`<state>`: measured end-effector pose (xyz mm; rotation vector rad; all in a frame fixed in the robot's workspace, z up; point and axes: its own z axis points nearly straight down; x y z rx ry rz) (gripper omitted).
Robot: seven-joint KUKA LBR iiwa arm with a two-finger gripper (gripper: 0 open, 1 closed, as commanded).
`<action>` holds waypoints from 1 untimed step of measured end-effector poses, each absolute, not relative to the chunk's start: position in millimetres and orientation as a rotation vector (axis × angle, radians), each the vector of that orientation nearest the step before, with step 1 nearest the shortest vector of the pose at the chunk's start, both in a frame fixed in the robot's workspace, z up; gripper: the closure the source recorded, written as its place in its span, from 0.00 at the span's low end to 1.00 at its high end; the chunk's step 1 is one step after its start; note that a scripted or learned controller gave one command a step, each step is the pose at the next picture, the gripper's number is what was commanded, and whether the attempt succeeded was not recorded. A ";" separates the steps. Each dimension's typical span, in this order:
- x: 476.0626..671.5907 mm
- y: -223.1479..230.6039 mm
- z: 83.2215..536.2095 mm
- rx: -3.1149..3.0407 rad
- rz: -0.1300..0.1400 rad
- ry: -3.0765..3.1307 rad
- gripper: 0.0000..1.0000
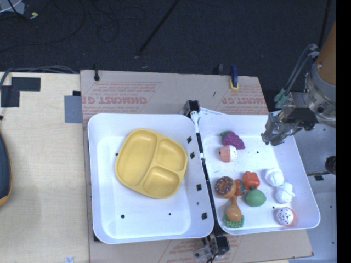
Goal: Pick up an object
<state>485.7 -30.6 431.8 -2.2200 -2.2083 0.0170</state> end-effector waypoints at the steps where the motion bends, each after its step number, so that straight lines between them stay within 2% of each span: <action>1: 485.3 17.0 287.2 -2.209 0.019 -2.215 1.00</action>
